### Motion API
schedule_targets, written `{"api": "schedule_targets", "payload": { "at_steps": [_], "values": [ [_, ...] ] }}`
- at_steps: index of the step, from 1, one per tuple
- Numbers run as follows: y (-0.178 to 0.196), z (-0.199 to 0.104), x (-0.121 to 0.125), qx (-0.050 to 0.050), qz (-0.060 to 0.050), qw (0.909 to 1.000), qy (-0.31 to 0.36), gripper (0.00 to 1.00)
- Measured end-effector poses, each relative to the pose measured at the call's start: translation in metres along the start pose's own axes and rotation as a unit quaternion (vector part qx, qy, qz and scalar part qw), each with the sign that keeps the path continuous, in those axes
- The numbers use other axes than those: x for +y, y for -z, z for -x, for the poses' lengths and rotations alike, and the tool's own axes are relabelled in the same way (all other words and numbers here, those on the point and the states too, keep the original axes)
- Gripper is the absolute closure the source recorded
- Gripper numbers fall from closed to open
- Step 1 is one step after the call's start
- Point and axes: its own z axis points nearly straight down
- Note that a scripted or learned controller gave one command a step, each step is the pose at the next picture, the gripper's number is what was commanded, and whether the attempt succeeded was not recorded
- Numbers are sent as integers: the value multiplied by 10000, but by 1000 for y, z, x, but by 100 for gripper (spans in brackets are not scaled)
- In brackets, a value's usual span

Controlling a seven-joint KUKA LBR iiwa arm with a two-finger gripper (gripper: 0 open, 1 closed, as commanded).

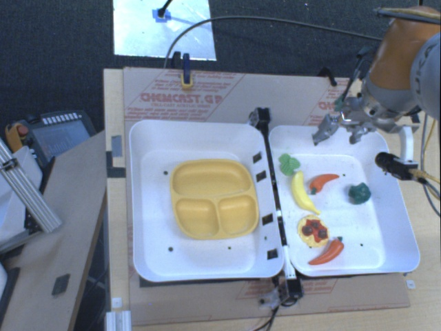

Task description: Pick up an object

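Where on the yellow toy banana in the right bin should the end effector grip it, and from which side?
Probably across the middle of the yellow toy banana, coming straight down. It lies flat, long and narrow, with bare bin floor on both long sides there.

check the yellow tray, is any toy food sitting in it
No, the yellow tray holds nothing; the banana lies in the right bin.

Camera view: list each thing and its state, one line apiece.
Gripper: fingers open, holding nothing, above the right bin's far edge.
Yellow divided plate: flat in the left bin.
Banana: lying flat.
Pizza slice: lying flat.
Two red peppers: lying apart.
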Motion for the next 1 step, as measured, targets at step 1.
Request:
{"api": "schedule_targets", "payload": {
  "at_steps": [1],
  "values": [
    [-61, 2, 4, 0, -3, 10000, -3, 0]
  ]
}}
